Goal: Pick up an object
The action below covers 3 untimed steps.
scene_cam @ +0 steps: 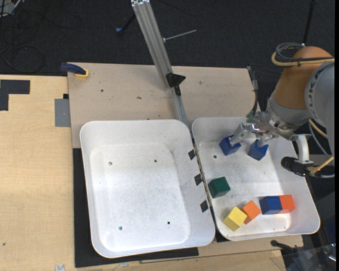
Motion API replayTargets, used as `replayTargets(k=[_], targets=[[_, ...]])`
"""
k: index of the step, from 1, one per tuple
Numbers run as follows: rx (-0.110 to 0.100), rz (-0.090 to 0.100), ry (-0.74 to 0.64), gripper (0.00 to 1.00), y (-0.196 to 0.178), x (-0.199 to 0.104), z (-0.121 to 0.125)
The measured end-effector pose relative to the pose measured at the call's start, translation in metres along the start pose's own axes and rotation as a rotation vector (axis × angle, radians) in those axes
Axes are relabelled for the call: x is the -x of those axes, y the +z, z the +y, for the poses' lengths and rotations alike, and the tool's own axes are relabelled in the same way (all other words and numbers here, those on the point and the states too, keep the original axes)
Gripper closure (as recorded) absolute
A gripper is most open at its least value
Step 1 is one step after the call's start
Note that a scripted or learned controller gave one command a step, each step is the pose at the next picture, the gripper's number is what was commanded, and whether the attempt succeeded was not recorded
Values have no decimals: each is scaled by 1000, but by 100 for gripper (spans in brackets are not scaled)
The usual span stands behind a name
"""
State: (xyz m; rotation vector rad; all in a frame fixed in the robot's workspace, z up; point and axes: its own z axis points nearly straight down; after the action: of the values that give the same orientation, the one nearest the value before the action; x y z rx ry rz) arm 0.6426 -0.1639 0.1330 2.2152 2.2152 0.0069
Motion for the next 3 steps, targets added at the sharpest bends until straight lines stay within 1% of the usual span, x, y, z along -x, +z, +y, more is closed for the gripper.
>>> replayTargets(k=[1, 3], targets=[[-4, 1, 1, 100, -7, 0, -1], [-5, 2, -1, 100, -101, 7, 1]])
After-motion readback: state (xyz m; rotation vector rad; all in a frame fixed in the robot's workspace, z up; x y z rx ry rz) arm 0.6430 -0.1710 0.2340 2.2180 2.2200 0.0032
